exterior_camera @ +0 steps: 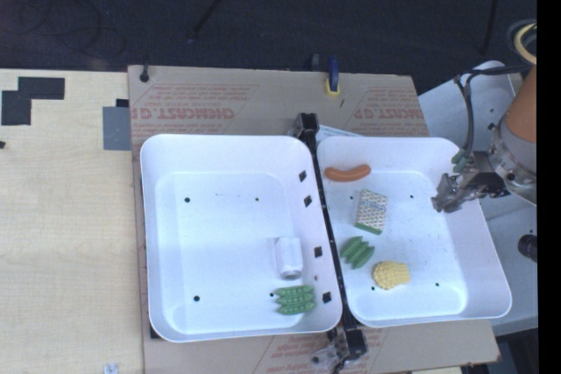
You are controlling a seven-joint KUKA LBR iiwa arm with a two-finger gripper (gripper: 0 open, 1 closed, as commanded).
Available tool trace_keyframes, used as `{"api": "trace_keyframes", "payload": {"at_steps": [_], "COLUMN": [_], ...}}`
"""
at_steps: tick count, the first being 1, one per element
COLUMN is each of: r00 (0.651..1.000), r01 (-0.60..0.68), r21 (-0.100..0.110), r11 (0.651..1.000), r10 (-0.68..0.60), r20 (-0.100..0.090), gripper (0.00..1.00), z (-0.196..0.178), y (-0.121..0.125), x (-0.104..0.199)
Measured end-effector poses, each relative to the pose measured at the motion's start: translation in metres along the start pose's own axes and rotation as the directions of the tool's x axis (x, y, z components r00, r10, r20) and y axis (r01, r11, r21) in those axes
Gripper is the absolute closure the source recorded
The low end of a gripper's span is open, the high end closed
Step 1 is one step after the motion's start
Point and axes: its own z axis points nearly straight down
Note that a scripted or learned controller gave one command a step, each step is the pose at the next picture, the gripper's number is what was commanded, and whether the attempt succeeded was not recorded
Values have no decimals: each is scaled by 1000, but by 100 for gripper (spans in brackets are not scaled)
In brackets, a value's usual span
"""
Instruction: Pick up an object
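Two shallow white bins sit side by side on the bench. The left bin (175, 188) holds two things: one white cylinder (288, 256) lying on its side and one green bumpy vegetable (295, 299) near the front edge. The right bin (473, 276) holds four: one orange sausage (348, 173) at the back, one checkered block (371, 211), one green pod cluster (357, 252), and one yellow corn piece (391, 275). The gripper (447, 199) hangs over the right bin's right rim, well apart from all six objects, nothing between its tips; whether they are spread or pressed together I cannot tell.
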Motion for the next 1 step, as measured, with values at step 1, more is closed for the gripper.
{"api": "trace_keyframes", "payload": {"at_steps": [1], "r00": [1000], "r01": [-8], "r21": [4], "r11": [1000], "r10": [8], "r20": [2], "gripper": [100], "z": [42], "y": [-46], "x": [-71]}}
